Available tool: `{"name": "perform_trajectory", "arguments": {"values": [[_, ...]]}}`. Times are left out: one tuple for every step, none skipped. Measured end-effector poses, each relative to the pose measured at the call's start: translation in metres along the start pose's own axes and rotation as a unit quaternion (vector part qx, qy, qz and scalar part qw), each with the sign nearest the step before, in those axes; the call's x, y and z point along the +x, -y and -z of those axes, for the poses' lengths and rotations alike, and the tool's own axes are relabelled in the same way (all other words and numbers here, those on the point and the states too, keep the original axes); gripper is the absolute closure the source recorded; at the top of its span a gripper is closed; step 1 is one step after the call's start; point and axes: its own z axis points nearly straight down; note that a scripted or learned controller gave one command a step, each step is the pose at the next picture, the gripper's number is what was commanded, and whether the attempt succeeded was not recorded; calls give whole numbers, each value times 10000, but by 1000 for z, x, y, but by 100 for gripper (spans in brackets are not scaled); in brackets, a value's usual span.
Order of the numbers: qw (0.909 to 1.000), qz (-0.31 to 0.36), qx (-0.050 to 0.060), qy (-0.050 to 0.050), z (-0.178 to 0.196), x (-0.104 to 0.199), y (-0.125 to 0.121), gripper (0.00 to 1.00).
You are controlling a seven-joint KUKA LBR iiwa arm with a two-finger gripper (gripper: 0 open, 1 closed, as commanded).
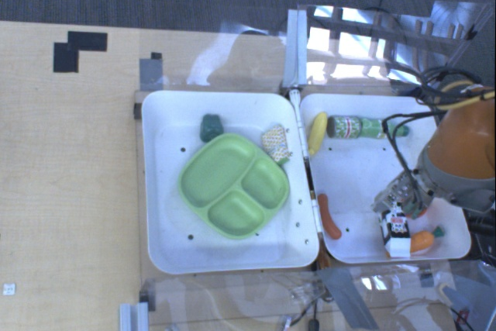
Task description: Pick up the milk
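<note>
1. At the right bin's (364,167) near right corner, the gripper (400,207) is hanging low over a small milk carton (397,235), a boxy white thing with a dark printed panel on its upper part.
2. Whether the metal fingers are standing apart or together is not something this slanted view is letting me tell, and the carton is not showing plainly between them.
3. The milk carton is lying on the bin floor, just beside a carrot (423,241), smooth and orange with a green tip, which is touching or nearly touching its right side.
4. The arm (463,155) is reaching in from the right, its glossy orange band bulging above the grey wrist, with black cables looping across it.
5. Both bins are looking like shallow white moulded plastic with rounded corners and small dark holes dotting their floors.
6. The right bin is also holding a yellow banana (317,132), curved and standing along its left wall, a green bottle (358,127) with a pale label lying on its side along the far wall, and a slim red-orange sausage-shaped item (329,216) near the left wall.
7. The left bin (167,190) is carrying a light green divided plate (234,185) with three compartments, matte and rounded, sitting tilted in the middle.
8. A small dark green lump (211,127) is resting beyond the plate's far edge, and a pale speckled, woven-looking piece (275,142) is lying at its far right edge.
9. The bench (70,190) is showing a light wood-grain surface.
</note>
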Motion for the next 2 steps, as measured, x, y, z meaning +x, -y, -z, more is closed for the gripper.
{"name": "perform_trajectory", "arguments": {"values": [[9956, -938, 47, -63, 92, 58, -57, 100], [9955, -940, 49, -65, 92, 58, -56, 0]]}}
